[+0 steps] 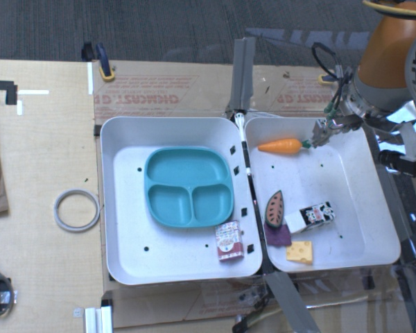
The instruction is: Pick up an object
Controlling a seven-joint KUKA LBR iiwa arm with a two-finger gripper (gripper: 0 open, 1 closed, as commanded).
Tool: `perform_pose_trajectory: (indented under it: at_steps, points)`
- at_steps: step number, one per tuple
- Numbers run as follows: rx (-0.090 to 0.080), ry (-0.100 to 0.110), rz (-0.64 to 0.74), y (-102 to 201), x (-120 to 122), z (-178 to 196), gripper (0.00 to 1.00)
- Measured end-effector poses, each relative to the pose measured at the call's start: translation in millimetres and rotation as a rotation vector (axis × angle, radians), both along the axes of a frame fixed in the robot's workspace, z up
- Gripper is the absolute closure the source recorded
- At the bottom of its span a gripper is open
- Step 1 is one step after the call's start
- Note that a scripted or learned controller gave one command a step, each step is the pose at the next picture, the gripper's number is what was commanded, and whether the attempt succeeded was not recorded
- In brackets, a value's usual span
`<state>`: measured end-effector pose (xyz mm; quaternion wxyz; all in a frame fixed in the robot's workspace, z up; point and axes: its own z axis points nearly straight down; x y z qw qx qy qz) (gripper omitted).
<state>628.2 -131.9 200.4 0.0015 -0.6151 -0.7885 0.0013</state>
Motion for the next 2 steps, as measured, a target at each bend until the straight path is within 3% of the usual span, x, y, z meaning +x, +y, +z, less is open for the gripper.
perform_pose_trajectory:
  at_steps: [1,2]
  points:
    - [0.0,0.001,0.0,-0.1,-0.2,-0.3,0.0]
    - [0.0,0.001,0.0,-0.1,-0.2,-0.3,0.0]
